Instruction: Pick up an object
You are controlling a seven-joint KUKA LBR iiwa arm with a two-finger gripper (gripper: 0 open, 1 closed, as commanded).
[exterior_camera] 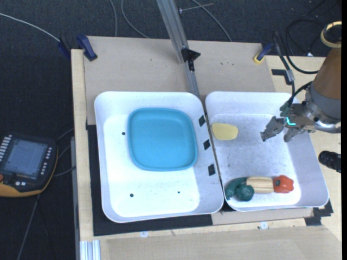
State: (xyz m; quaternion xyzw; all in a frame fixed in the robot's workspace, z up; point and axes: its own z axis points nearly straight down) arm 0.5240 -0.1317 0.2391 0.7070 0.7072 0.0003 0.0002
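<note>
The gripper (277, 132) hangs at the right of the frame over the right bin (255, 158), jaws spread and empty, so it looks mid-approach and must next drop onto the yellow piece (224, 131) to its left.

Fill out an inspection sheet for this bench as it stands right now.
Surface: wooden bench bearing a left bin and a right bin, both white and shallow, side by side.
Job's things: in the right bin, a yellow piece near its upper left corner; a green piece, a tan piece and a red piece in a row along its near edge.
Clutter: blue tray lying in the left bin.
Grippers: gripper open above the right bin, holding nothing.
Cables: thin cables on the dark floor behind the bench.
Surroundings: handheld pendant on the floor to the left; blue clamps at the bench corners.
</note>
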